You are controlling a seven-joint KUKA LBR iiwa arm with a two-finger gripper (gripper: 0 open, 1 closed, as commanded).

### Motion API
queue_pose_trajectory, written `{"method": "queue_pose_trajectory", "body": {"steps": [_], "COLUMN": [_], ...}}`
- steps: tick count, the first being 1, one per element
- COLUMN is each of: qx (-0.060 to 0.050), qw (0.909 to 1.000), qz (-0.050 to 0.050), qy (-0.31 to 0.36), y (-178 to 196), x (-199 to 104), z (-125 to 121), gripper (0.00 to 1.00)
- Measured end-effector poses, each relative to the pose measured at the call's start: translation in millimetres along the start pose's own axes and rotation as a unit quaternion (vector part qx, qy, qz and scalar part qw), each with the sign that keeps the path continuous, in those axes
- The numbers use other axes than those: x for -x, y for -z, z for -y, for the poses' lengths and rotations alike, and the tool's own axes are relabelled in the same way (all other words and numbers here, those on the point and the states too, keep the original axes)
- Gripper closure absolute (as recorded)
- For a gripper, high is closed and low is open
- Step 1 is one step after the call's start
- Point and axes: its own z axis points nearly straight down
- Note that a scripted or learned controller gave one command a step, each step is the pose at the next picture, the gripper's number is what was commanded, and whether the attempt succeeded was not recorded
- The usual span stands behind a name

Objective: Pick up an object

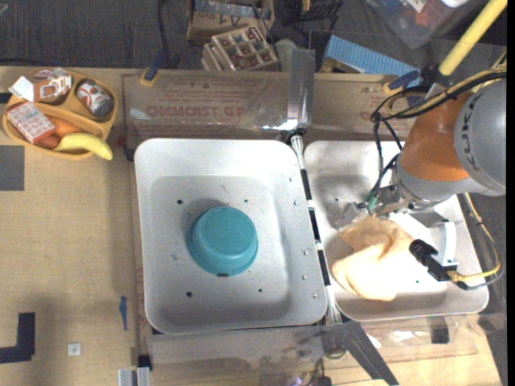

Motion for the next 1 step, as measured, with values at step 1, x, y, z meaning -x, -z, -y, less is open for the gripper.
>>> {"method": "queue_pose_trajectory", "body": {"steps": [1], "qx": [0.000], "qw": [0.9985], "qz": [0.000], "qy": [0.054], "y": [0.5], "x": [-6.6], "z": [59.8], "gripper": [0.00]}}
